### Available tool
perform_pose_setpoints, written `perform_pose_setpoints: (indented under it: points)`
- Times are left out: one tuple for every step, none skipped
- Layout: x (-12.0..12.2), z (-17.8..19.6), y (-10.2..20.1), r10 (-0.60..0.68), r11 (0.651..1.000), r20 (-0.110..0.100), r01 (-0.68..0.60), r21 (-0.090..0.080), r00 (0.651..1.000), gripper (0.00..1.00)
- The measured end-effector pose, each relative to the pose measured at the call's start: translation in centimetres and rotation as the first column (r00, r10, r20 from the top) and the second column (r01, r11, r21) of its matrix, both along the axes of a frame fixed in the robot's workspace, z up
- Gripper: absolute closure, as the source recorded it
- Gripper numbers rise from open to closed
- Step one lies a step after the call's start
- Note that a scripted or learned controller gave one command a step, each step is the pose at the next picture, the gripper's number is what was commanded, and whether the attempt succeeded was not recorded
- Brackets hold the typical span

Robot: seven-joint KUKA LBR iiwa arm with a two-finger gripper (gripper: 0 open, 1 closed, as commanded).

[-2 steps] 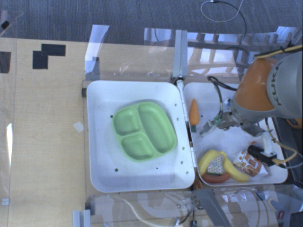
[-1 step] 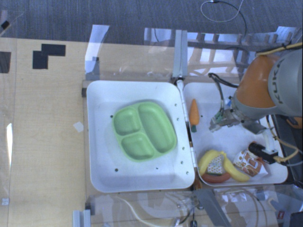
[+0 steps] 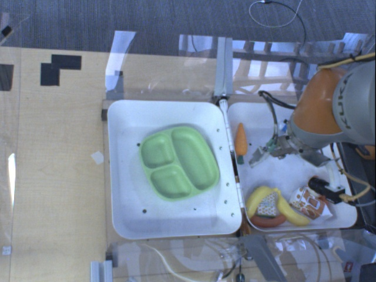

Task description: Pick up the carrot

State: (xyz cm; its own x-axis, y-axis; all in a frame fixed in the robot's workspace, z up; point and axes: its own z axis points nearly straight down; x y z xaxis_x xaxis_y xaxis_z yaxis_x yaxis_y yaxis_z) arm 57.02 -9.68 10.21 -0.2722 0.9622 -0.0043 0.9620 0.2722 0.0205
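**Gripper closing in on a carrot lying free**

The carrot (image 3: 241,140) lies in the right bin (image 3: 346,219), pressed close to the wall that divides it from the left bin (image 3: 120,175), its thin end pointing away from the camera. Nothing grips it. Just to the carrot's right, a little nearer the camera, sits the gripper (image 3: 259,155); its tips seem to reach toward the carrot, apart from it, but whether they are spread or together I cannot tell.

By my reading the step in hand is the approach, with the grasp not yet made. The next move calls for shifting the gripper over the carrot and bringing it down astride the body; the dividing wall so close beside the carrot leaves little room on that side, so a slip is likely.

The arm (image 3: 329,104) reaches in from the carrot's right, its orange band bent low over the bin.

Beyond the carrot, toward the camera, lie a banana (image 3: 294,213) and a small packet (image 3: 310,203). A green divided plate (image 3: 179,163) rests in the left bin.
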Motion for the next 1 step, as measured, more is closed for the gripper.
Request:
perform_pose_setpoints:
  points:
    - [2.80, 4.79, 0.86, 0.040, 0.999, -0.014, -0.040, -0.002, 0.999, 0.00]
